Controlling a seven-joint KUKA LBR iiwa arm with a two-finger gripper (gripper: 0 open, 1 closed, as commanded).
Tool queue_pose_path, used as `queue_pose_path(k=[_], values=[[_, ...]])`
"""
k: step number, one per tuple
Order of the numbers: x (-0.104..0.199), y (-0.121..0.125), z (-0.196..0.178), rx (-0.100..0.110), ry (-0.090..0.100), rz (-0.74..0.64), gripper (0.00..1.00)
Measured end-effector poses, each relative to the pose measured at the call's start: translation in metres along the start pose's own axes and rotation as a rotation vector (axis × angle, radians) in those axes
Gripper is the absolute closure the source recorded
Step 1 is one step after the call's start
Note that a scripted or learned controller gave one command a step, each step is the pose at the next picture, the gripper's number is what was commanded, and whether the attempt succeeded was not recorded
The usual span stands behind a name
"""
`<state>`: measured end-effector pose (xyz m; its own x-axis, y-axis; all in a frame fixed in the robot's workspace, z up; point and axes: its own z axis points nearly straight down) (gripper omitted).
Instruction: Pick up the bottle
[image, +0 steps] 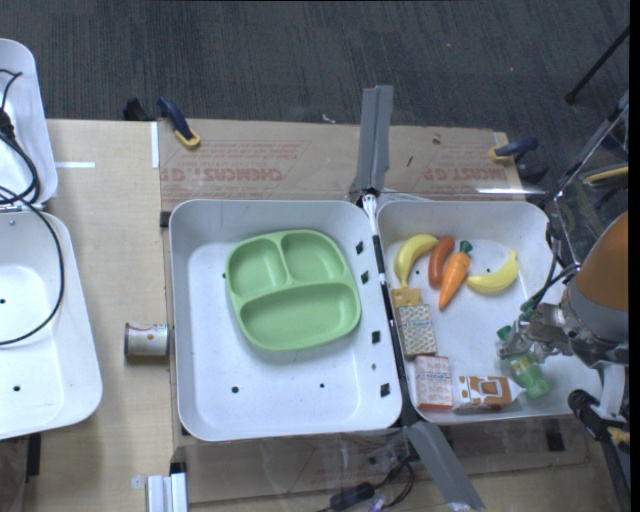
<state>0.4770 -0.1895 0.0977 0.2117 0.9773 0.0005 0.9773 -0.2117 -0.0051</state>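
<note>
The table (110, 150) carries two white bins side by side. The left bin (200, 390) holds a green divided plate (293, 290), tilted a little and fully in sight. The right bin (470, 215) is partly covered on its right side by the arm (608, 290), whose orange band and grey body run off the frame edge. In that bin lie two bananas (414, 254), two carrots (452, 276) and, toward the front, some small cartons (433, 382) whose print is too small to read. The end effector (522, 345) sits low over the bin's right front area, a tangle of metal and cable; I cannot tell its state. Just beside it, a green bottle (531, 380) lies on the bin floor, half hidden by the tool.
</note>
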Motion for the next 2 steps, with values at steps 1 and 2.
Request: queue_pose_path(k=[1,2], values=[[0.045,-0.009,-0.113,-0.002,-0.002,0.123,1.00],[0.132,-0.007,-0.091,0.000,-0.003,0.508,1.00]])
